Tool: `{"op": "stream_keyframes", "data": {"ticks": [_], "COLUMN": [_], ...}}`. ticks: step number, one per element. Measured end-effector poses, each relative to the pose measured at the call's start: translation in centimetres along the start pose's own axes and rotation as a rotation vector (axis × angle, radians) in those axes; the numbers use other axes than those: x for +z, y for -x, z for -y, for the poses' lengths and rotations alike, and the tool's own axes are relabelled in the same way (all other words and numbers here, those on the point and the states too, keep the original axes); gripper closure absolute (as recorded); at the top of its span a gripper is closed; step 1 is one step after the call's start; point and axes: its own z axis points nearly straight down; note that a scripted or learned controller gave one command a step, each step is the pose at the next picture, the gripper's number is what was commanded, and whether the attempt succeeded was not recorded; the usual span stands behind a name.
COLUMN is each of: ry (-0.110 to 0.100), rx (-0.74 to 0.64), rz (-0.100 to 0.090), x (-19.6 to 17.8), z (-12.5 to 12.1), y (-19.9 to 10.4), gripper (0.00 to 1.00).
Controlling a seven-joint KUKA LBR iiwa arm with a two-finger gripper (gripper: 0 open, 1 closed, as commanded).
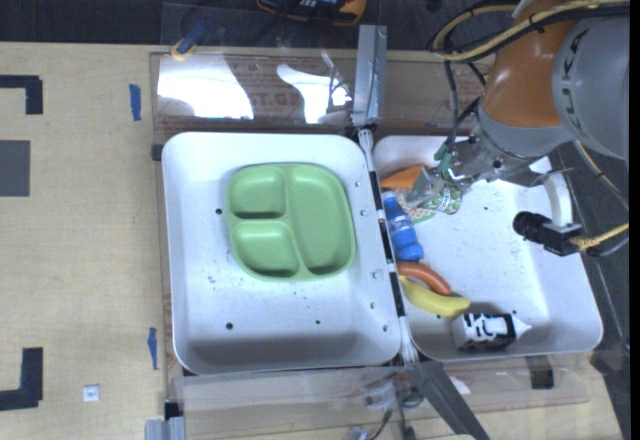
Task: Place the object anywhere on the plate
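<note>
The gripper [440,190] is seen low in the right bin [560,313], near its upper-left corner, w/ the grey arm [600,78] and its orange band [525,68] reaching in from the upper right. Whether it is released, clenched or grasping cannot be told — the tip is a blur of metal and clear plastic, and its end is lost among the items under it. It is seen just beside, perhaps touching, an orange item [405,175] on its left and the top of a blue bottle [404,233] below it; contact cannot be confirmed. Nothing can be made out as gripped. Which item is the task's object cannot be told for sure; the candidates are all found in the right bin, along its left wall. The blue bottle is laid lengthwise by the divider, w/ a pale cap end toward the gripper. Below it an orange carrot-like piece [425,277] is seen, touching a yellow banana [436,302] at its lower side. Further down-right, a black-and-white item [488,327] is laid near the bin's front wall, apart from the rest. The green plate [291,220] — three compartments, rounded corners — is set in the middle of the left bin [200,318], approx. centred, well apart from the gripper, w/ the bin divider between them. Dark specks are scattered on the left bin's floor round the plate.
</note>
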Motion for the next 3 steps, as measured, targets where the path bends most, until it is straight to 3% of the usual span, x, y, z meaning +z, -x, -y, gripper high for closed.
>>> {"op": "stream_keyframes", "data": {"ticks": [1,2,3], "ry": [0.002,0.002,0.001], "rx": [-0.003,-0.012,-0.012], "rz": [0.002,0.0,0.0], "x": [-1.0,0.0,0.0], "z": [-0.1,-3.3,-3.3], "y": [-0.1,-7.2,-7.2], "gripper": [1.0,1.0,0.0]}}
